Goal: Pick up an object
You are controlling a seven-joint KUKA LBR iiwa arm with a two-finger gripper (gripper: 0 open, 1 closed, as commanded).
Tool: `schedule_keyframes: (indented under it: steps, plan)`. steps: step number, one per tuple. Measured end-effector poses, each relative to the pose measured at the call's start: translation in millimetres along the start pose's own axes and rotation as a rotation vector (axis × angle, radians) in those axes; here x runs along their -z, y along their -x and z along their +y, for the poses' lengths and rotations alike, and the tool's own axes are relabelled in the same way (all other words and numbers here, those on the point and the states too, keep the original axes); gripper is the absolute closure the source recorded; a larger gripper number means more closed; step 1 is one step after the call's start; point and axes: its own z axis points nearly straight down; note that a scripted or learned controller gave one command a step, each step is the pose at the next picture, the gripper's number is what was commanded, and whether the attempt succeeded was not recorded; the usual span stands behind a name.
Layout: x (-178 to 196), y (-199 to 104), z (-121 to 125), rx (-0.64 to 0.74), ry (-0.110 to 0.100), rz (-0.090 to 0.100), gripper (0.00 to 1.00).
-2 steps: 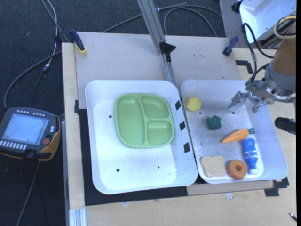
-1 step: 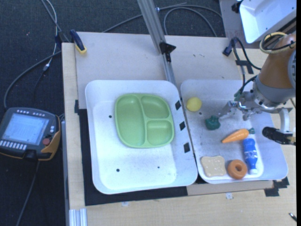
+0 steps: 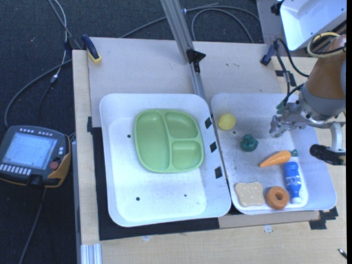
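The bench (image 3: 143,65) carries two shallow white bins side by side. The left bin (image 3: 126,202) is the bigger and holds a green divided plate (image 3: 168,141) lying flat near its middle. The right bin (image 3: 322,188) holds the small things. The arm (image 3: 324,87) comes in from the right, and its gripper (image 3: 281,124) hangs over the far part of the right bin, above bare floor; whether it is apart or together I cannot tell, and nothing shows in its grasp. Near the front edge lie a slice of bread (image 3: 249,193) and, just beside it, a doughnut (image 3: 276,197). A blue bottle (image 3: 292,180) lies touching the doughnut, with a carrot (image 3: 275,158) just behind it. A yellow ball (image 3: 226,121) sits near the left wall, and a small dark green toy (image 3: 249,143) sits between ball and carrot.
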Motion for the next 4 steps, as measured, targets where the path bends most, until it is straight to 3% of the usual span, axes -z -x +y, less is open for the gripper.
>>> schedule_keyframes:
  steps: [2,4]
  plan:
    - [89,7,-5,0.001,0.003,-0.002,1.00]
    - [96,-82,8,0.006,-0.002,0.002,1.00]
